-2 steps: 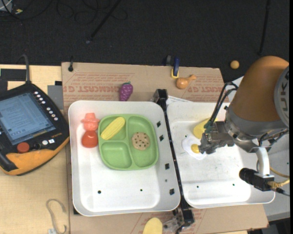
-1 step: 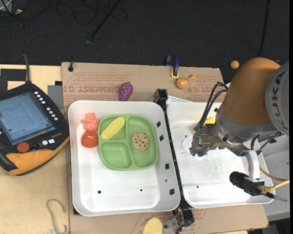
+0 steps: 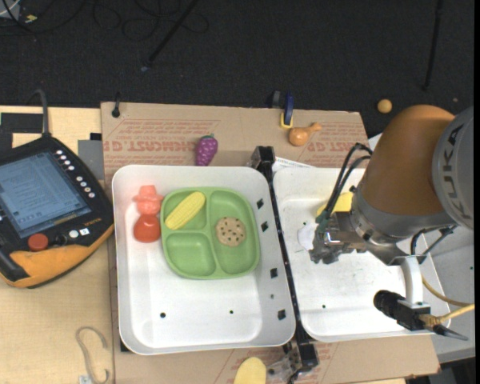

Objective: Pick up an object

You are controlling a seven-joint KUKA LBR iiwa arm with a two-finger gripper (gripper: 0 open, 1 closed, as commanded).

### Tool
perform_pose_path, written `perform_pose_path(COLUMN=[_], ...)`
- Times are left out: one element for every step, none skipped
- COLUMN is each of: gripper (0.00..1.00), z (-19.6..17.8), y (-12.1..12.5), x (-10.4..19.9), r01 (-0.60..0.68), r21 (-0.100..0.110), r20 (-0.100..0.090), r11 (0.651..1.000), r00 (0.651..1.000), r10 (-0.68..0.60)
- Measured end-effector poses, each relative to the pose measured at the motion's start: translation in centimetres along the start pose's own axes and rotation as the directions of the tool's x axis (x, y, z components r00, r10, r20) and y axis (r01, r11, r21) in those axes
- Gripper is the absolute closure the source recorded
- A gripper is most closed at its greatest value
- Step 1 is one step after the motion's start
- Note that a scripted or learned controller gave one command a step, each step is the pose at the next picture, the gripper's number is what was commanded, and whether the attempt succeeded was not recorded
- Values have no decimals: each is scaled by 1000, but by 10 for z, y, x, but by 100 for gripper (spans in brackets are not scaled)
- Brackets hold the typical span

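Grey arm (image 3: 408, 174) reaching in from the right, with the claw (image 3: 326, 249) hanging low over the left part of the right bin (image 3: 344, 302). Spread or pressed together: cannot tell, since the wrist and its cables hide the tip from this angle. Nothing visibly pinched.

Nearest candidate for the pick: a yellow object (image 3: 343, 202) in the right bin, just beside the claw on its far side and partly hidden by the arm. Shape and lie not clear enough to name.

Other candidates in the left bin (image 3: 192, 310), well apart from the claw: a toy corn cob (image 3: 183, 209) in the upper-left compartment of a green plate (image 3: 194, 256), a cookie (image 3: 230, 231) in the right compartment, and a red toy (image 3: 147, 214) standing just beside the plate's left edge.

Judged to be the approach step, with no grasp made yet. To do it well:
- Settle on one target, probably the yellow object, being closest.
- Centre the claw squarely above it before descending, not off to one side.
- Align the closing direction across the narrower dimension.
- Descend straight and slowly, stopping short of pressing into the bin floor.
- Close only once the object sits between the two sides, then lift vertically.
- Keep clear of the wall between the bins, which lies near on the left.
- Confirm the hold by sight after lifting, given how easily a small, smooth toy may slip away.
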State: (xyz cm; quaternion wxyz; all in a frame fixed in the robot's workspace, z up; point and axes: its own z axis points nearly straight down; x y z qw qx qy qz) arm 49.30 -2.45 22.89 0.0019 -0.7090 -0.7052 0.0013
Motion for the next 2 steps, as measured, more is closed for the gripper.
perform_pose_path(gripper=[100, 100], z=[4, 10], y=[19, 15], x=[-5, -3], r01=[4, -1], r21=[-2, 0], r20=[1, 0], r11=[1000, 1000], r00=[1000, 1000], r10=[-4, 1])
